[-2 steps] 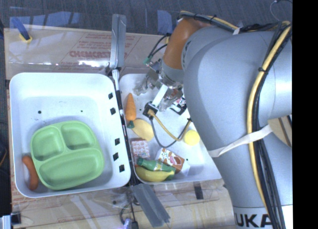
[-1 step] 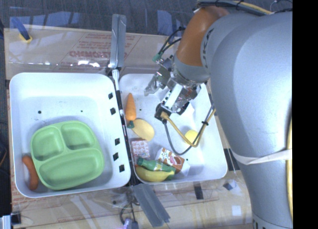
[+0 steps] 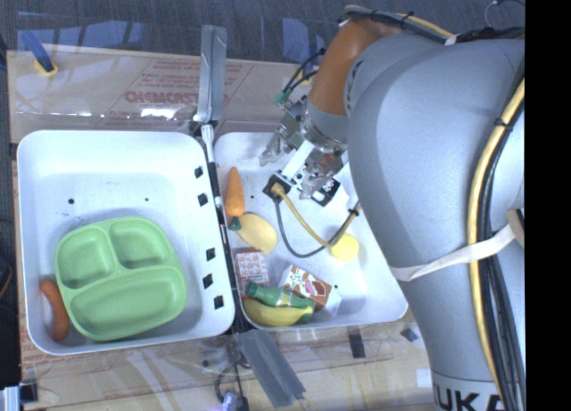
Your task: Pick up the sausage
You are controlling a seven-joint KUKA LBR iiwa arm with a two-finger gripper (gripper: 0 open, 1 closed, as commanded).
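So the sausage (image 3: 53, 309) lies untouched at the left bin's (image 3: 36, 160) near-left corner beside the green plate (image 3: 120, 277), while the gripper (image 3: 303, 160) hovers over the right bin (image 3: 379, 307) (its grip cannot be told), leaving everything undone.

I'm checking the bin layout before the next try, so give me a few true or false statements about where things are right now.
1. The sausage lies in the left bin. True.
2. The sausage rests on top of the green tray. False: it lies beside the tray's left edge, on the bin floor.
3. The hand is over the right bin. True.
4. The carrot is in the left bin. False: it lies in the right bin, near the divider.
5. The banana lies at the right bin's near edge. True.
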